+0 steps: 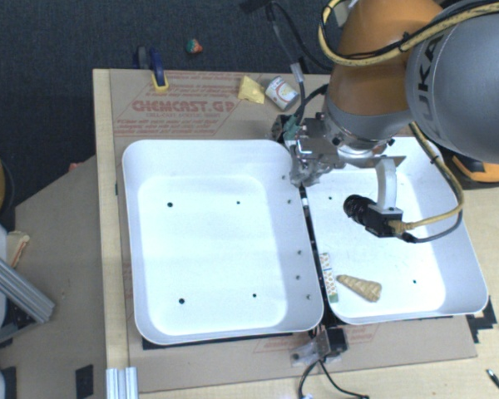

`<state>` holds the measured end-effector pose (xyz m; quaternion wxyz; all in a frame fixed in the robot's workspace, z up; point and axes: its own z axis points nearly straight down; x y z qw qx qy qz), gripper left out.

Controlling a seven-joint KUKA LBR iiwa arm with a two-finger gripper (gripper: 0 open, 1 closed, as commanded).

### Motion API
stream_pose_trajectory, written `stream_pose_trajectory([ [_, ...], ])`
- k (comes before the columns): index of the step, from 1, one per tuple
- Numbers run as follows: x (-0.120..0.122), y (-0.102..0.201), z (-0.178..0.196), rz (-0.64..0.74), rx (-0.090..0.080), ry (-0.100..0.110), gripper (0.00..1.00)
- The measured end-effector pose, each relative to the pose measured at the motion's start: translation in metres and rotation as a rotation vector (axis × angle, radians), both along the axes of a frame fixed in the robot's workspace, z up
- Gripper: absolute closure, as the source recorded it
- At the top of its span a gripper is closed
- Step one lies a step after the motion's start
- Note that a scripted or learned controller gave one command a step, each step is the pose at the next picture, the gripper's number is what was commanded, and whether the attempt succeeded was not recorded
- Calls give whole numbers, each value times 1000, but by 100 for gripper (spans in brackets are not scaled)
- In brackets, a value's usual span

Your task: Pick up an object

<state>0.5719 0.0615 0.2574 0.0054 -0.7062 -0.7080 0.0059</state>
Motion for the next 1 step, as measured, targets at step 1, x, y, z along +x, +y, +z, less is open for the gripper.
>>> stream_pose_trajectory([
  [1, -16, 36, 135, 3, 4, -30, 100],
])
